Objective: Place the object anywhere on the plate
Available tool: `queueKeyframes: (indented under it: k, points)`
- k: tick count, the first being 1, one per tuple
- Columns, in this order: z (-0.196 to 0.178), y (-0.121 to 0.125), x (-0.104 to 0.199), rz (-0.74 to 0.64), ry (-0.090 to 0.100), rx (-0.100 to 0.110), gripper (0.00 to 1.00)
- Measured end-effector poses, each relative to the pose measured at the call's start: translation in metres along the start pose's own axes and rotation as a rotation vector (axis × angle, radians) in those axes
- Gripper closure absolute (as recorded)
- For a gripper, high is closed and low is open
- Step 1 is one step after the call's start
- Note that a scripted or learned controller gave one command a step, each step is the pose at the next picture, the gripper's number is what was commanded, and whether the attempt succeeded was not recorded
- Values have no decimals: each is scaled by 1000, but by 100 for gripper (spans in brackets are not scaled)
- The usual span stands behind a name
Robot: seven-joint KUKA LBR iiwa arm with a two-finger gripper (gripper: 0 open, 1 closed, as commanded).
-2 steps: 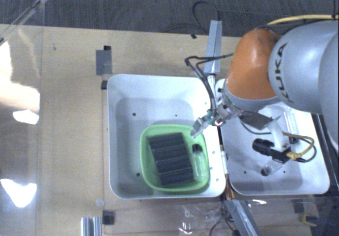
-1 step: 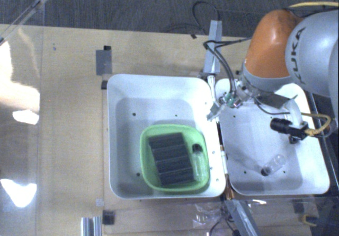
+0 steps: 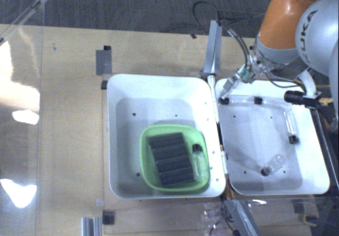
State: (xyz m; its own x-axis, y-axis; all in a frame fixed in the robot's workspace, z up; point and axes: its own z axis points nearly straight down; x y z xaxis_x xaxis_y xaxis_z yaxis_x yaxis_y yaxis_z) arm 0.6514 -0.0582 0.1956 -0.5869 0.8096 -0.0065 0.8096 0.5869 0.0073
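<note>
A green plate (image 3: 150, 175) lies in the left bin (image 3: 124, 123), toward its front. On the plate rests a dark ribbed block (image 3: 170, 159), and beside it on the right a clear vial with a black cap (image 3: 197, 158). My gripper (image 3: 231, 87) hangs over the far left corner of the right bin (image 3: 312, 176), close to the wall between the bins. It is well apart from the plate. A small clear vial (image 3: 273, 165) lies on the right bin's floor near the front.
A long clear tube with black fittings (image 3: 254, 101) runs along the right bin's far side, and another clear tube (image 3: 291, 123) lies near its right wall. A grey upright post (image 3: 213, 49) stands behind the bins' shared edge. Cables trail behind the arm.
</note>
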Motion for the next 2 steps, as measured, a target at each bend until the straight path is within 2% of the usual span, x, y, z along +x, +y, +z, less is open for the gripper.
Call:
queueKeyframes:
  k: [1,2]
  points:
    - [-13,3,0,-8,-7,-7,100]
    - [-152,38,17,-117,-3,-4,100]
